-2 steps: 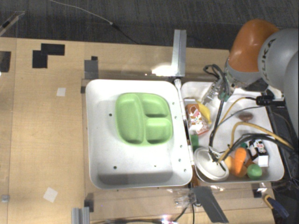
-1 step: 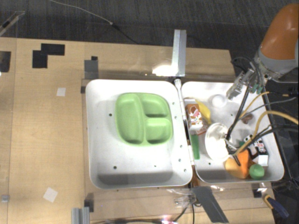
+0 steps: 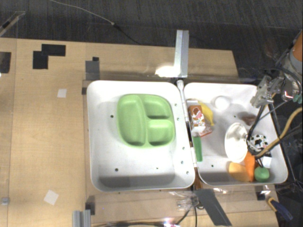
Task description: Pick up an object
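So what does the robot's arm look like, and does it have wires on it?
Just the arm's end shows at the picture's right edge. The gripper is pale grey metal with small boxy parts. A bit of orange peeks in above it. Yes, wires: thin black cables and a tan one run down beside it.

Claw hangs at right, arm partly cropped.

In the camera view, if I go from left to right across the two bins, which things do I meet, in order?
Green divided tray → green marker → white bowl → green ball; the gripper hangs over the right bin's far right edge.
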